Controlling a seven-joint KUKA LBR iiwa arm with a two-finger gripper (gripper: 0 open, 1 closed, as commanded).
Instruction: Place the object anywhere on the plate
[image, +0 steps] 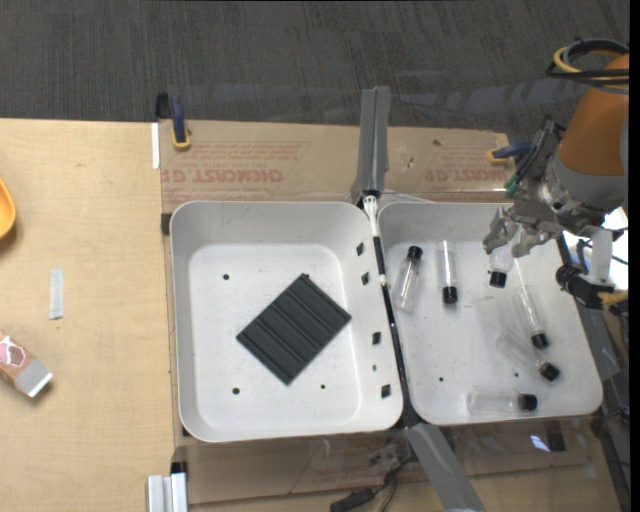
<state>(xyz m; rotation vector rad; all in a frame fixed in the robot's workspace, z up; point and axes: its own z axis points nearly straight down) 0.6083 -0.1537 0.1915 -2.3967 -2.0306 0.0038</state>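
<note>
A: What lies nearest in the right bin?

B: A clear tube with a black cap, lying flat along the near wall. A little farther, toward the right side, two more capped tubes lie close together; their clear bodies are hard to make out against the white.

A: And the left bin?

B: It holds the plate, a dark ribbed square turned like a diamond, flat in the middle of the floor. No tube touches it.

A: Farther back on the right?

B: Two tubes lie near the dividing wall, side by side but apart: one slanted with its cap at the far end, one with its cap at the near end.

A: The gripper?

B: The gripper hangs over the far right part of the right bin. A small capped tube sits at its tip, possibly between the fingers, but I cannot tell how far they are parted or whether they hold it.

A: Beyond the bins?

B: Cardboard clamped to the worktop.
</note>
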